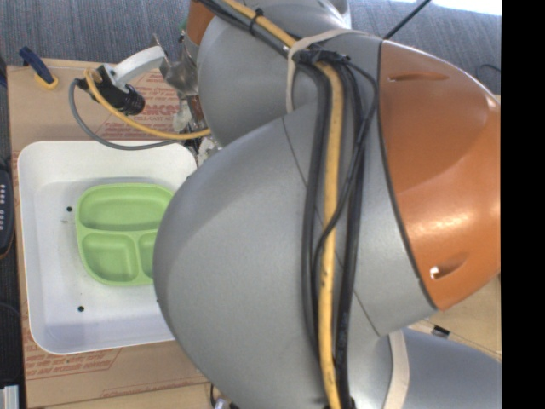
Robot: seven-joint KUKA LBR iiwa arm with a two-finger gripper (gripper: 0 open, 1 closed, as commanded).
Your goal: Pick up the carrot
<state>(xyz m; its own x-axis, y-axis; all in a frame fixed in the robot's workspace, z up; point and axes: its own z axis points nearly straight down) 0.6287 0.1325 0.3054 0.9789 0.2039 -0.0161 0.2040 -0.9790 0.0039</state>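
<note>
A grey and orange arm [341, 211] looms beside a white bin [34, 254]. Inside the bin lies a green tray [115, 228]. Gripper state cannot be told.

Grey ribbed backdrop [85, 11]; cardboard-covered bench [68, 365].

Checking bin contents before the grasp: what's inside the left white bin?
A green divided tray lies in the left white bin; its visible compartments hold nothing. The arm covers the tray's right part and the bin's right side, so no carrot can be confirmed.
</note>
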